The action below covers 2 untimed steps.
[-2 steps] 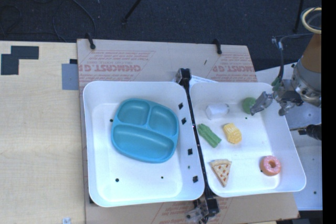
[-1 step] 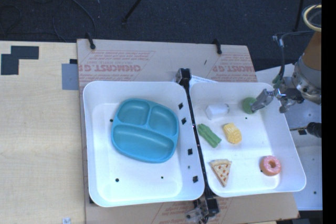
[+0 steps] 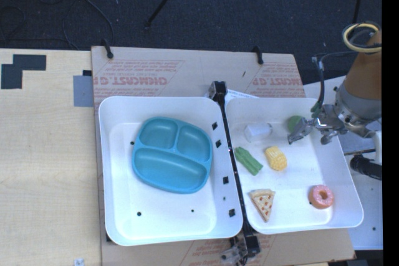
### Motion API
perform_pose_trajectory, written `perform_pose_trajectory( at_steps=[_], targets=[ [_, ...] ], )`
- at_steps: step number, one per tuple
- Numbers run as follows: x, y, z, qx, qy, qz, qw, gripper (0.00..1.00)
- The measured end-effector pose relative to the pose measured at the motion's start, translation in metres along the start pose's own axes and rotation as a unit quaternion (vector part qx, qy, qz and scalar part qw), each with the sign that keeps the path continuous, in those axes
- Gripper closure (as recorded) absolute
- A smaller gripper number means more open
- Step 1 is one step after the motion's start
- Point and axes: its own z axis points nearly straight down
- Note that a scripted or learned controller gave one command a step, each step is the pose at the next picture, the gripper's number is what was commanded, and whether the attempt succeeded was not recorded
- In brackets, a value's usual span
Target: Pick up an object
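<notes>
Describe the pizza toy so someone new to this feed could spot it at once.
Look in the right-hand white bin, the one without the blue divided plate. Along its near edge lies a small triangular pizza slice toy, left of the pink ring donut. It is the only wedge shape, tan with red spots.

Bare floor is lying open between the corn cob (image 3: pixel 276 159), pizza slice (image 3: pixel 263 204) and donut (image 3: pixel 321 197); the green pod (image 3: pixel 248 161) is crowding the divider (image 3: pixel 228 159).

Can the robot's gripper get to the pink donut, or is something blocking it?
Probably yes. The donut lies by itself in the right bin, with bare white floor all around it. The gripper is over the same bin, farther back, and nothing stands between them.
</notes>
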Motion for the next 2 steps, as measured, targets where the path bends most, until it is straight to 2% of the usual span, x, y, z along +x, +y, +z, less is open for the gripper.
perform_pose_trajectory(
  at_steps=[1,2],
  targets=[
    [-0.002,-0.004,0.048,0.000,0.000,0.001,1.0000,0.00],
    [-0.001,0.001,0.087,-0.008,0.002,0.000,1.0000,0.00]
  ],
)
